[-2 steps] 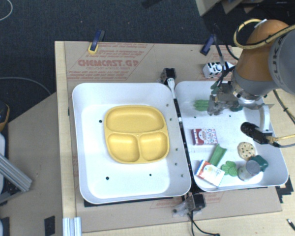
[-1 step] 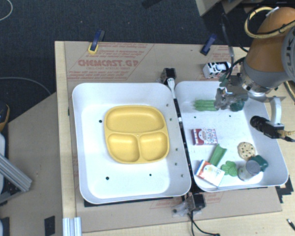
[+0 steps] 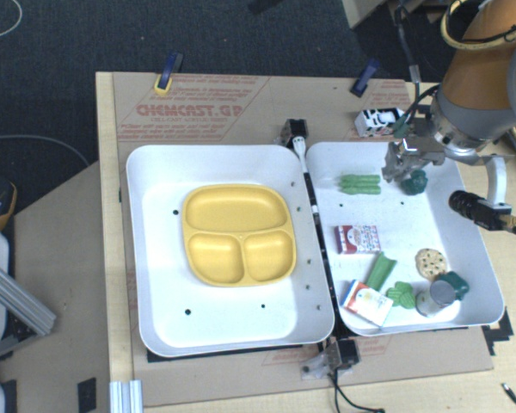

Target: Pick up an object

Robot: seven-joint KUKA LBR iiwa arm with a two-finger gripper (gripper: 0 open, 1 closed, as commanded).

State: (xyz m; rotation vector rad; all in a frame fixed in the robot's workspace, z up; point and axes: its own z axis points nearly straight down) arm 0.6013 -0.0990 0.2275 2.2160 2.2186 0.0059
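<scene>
Dark carpet surrounds the surface [image 3: 198,101], which is covered by a brown cardboard sheet printed with red lettering and clamped at its far edge. Two shallow white bins are set side by side on it. The left bin [image 3: 155,299] carries a yellow divided plate [image 3: 238,233] with three compartments, lying near its middle.

The right bin [image 3: 482,274] carries the loose objects. A light green ridged piece [image 3: 359,184] is seen near the far end. A red and white packet [image 3: 357,239] lies at the middle, and a green stick [image 3: 379,272] is tilted just below it. Nearer the front rim, a white card with colored print [image 3: 366,304], a small green toy [image 3: 402,295], a round cookie [image 3: 430,263] and a grey and teal cylinder [image 3: 443,292] are grouped close together.

The arm is reached in from the right, and the pincer [image 3: 407,175] is lowered over the far part of the right bin, just right of the light green ridged piece. A dark teal object [image 3: 414,181] is seen at its tip; whether it is gripped cannot be told, nor can the pincer's state be told.
</scene>
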